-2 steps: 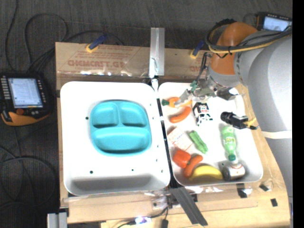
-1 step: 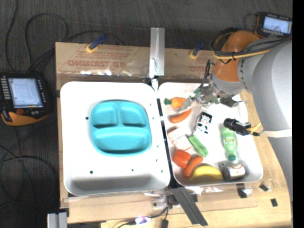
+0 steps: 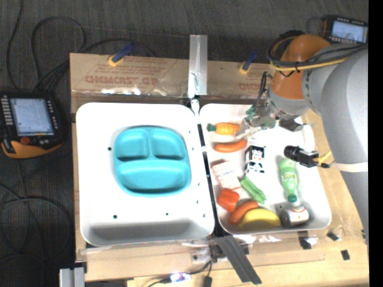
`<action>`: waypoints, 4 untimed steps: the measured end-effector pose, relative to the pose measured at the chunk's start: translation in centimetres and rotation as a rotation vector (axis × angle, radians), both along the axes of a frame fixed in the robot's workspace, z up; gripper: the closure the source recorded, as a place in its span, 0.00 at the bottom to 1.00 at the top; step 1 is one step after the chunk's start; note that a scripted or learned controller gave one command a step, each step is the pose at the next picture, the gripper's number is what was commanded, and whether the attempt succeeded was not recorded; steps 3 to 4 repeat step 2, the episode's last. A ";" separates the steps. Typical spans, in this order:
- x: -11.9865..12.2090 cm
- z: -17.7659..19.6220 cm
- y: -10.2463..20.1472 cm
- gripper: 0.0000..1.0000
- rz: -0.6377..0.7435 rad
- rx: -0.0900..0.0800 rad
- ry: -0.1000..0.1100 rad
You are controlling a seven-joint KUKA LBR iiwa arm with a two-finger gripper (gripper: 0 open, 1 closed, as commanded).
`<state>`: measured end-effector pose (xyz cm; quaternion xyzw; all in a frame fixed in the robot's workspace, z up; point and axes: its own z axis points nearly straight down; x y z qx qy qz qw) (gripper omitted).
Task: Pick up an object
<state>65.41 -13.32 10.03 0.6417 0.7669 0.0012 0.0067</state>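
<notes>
**Gripper low over the right bin's far corner**

In the camera view the gripper [image 3: 258, 119] hangs over the right bin [image 3: 318, 178], just beside a toy carrot [image 3: 224, 128] and an orange sausage-like toy [image 3: 230, 146]. I cannot tell how the gripper stands, open or closed. The left bin [image 3: 96, 178] bears a blue divided plate [image 3: 152, 159].

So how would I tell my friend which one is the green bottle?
Look in the right-hand white bin, the one full of toys. Near its right side lies the green bottle, pointing toward the front edge. It's bright lime green with a pale cap, bigger than the darker green pod to its left.
</notes>
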 end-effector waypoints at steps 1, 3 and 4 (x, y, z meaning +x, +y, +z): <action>-5.2 -0.8 0.8 1.00 0.271 -0.001 -0.003; -4.9 13.9 6.7 1.00 0.089 0.004 0.012; -4.9 13.9 6.7 1.00 0.089 0.004 0.012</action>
